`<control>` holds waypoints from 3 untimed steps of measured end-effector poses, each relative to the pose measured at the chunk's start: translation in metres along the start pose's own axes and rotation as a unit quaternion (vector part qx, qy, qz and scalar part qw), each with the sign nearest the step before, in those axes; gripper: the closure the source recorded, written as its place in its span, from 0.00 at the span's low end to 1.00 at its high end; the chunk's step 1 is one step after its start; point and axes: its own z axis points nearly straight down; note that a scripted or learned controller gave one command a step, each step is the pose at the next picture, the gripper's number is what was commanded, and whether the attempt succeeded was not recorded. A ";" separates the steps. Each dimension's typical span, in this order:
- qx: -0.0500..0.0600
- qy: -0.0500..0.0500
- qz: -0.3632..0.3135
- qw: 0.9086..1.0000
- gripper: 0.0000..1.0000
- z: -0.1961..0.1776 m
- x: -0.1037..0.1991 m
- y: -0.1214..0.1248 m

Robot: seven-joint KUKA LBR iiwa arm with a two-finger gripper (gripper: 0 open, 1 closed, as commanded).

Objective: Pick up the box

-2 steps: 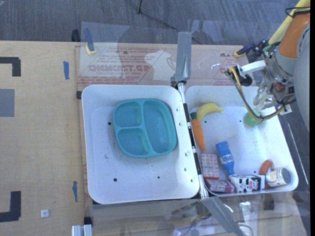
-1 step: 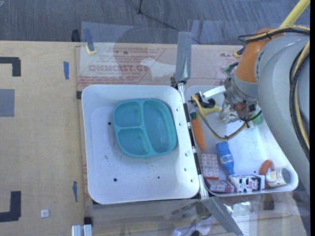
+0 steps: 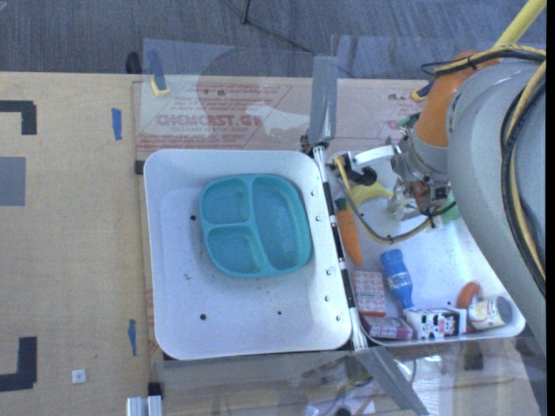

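A small red and white box lies flat near the left wall of the right bin. A black and white carton and a small pinkish packet rest along that bin's front edge. My gripper hangs below the orange-banded wrist over the back of the right bin, above a yellow item. It is well behind the box and apart from it. The wrist hides whatever is between the fingers.
An orange carrot lies along the right bin's left wall, and a blue bottle lies mid-bin. An orange piece and a small can sit at the front right. The left bin holds a teal divided plate.
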 end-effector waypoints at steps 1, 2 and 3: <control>0.000 -0.003 0.000 1.000 1.00 -0.090 -0.001 0.010; 0.000 -0.003 0.001 1.000 0.00 -0.089 -0.001 0.010; 0.000 -0.003 -0.032 0.999 0.00 -0.218 -0.004 0.049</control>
